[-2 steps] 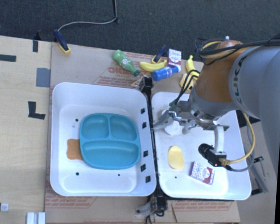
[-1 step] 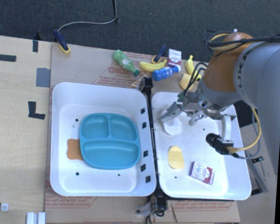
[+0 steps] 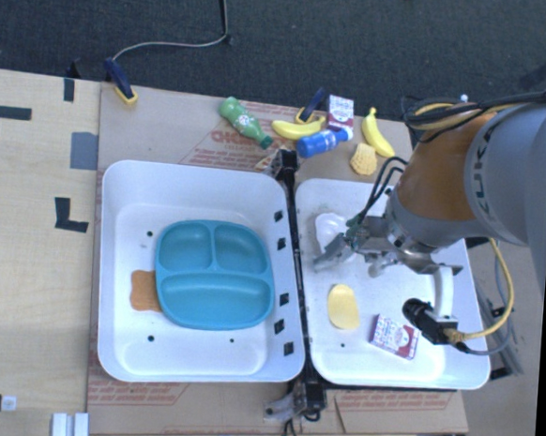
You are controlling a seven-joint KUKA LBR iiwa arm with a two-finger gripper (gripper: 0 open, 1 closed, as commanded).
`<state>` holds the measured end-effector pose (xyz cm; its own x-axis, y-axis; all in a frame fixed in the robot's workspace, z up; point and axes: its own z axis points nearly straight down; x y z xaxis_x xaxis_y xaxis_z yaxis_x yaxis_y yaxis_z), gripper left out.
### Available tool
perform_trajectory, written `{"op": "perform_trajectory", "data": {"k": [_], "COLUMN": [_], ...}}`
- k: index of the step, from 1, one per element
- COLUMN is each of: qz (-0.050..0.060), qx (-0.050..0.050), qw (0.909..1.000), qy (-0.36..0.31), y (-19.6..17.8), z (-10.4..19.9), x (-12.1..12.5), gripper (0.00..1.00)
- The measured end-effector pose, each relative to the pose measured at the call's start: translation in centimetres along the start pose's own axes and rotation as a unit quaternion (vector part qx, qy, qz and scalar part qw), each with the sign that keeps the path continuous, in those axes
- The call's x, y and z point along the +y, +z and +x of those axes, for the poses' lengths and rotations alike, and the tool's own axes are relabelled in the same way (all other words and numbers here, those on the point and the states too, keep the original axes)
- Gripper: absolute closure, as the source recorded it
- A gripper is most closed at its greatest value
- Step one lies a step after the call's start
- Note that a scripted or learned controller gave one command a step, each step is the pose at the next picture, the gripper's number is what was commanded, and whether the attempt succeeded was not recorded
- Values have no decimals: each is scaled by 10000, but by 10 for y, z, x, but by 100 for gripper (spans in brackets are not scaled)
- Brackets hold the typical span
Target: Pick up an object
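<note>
In the right bin [image 3: 449,367], a pale yellow rounded piece [image 3: 344,306] lies near the left wall. A small red-and-white box [image 3: 394,336] lies to its right. A white rounded object [image 3: 329,228] sits toward the bin's back left. My gripper [image 3: 331,256] hangs low over the bin floor, just in front of the white object and behind the yellow piece. I see nothing held in it. The grey arm with its orange band [image 3: 441,174] covers the bin's back right part.
The left bin [image 3: 124,191] holds a blue divided plate [image 3: 215,274] with a tan flat piece [image 3: 141,290] at its left edge. Behind the bins lie a green bottle [image 3: 245,123], two bananas [image 3: 297,128], a blue bottle [image 3: 318,143] and a small carton [image 3: 341,110].
</note>
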<state>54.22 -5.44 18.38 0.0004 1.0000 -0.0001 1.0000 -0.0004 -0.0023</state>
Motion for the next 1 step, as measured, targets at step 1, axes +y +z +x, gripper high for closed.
{"op": "perform_trajectory", "data": {"k": [1], "qz": [-5], "qx": [-1], "qw": [10000], "qy": [-8], "y": [0], "z": [-16], "x": [49], "gripper": [0]}}
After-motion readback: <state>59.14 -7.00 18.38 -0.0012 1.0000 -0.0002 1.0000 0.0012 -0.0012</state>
